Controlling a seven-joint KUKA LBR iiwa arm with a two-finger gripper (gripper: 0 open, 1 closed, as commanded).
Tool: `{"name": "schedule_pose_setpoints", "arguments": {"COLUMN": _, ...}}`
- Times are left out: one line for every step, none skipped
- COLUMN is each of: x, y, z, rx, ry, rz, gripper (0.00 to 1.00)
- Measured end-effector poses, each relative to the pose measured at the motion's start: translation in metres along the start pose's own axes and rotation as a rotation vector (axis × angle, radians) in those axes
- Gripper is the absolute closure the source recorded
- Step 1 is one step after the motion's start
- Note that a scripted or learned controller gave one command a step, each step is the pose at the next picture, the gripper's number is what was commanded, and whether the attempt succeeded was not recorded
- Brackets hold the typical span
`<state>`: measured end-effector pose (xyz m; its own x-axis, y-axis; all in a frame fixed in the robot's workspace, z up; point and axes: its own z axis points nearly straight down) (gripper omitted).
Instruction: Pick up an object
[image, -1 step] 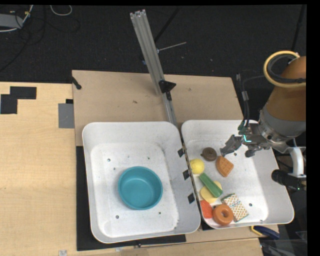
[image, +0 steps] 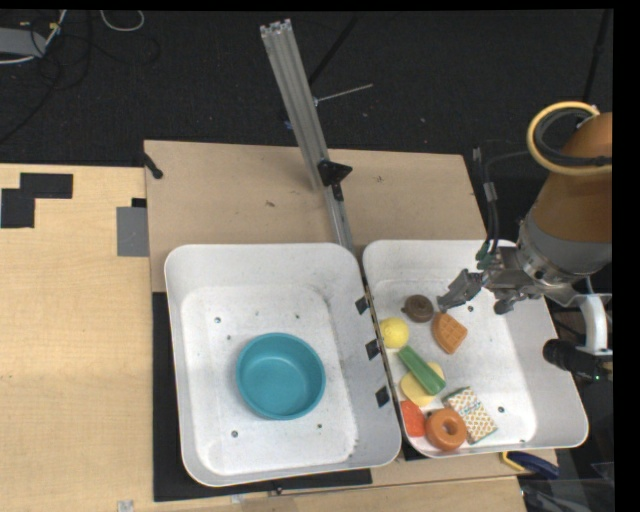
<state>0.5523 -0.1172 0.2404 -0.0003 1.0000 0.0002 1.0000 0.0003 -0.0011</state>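
Several small toy foods lie clustered in the right-hand shallow white bin (image: 560, 420); the two-finger gripper (image: 487, 290) hovers wide and empty, near the round brown piece (image: 418, 307). Centring over one isolated item before descending would favour a clean grasp.

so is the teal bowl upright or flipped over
Upright. The teal bowl sits in the left bin with its opening facing up; its rim rings a darker hollow inside, and nothing shows in it.
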Motion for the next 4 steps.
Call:
{"name": "schedule_pose_setpoints", "arguments": {"x": 0.003, "y": 0.0, "z": 0.043, "rx": 0.003, "ry": 0.0, "rz": 0.0, "gripper": 0.0}}
{"name": "schedule_pose_setpoints", "arguments": {"x": 0.007, "y": 0.0, "z": 0.105, "rx": 0.005, "ry": 0.001, "rz": 0.0, "gripper": 0.0}}
{"name": "schedule_pose_setpoints", "arguments": {"x": 0.006, "y": 0.002, "z": 0.146, "rx": -0.007, "ry": -0.003, "rz": 0.001, "gripper": 0.0}}
{"name": "schedule_pose_setpoints", "arguments": {"x": 0.004, "y": 0.003, "z": 0.134, "rx": -0.011, "ry": -0.005, "rz": 0.003, "gripper": 1.0}}
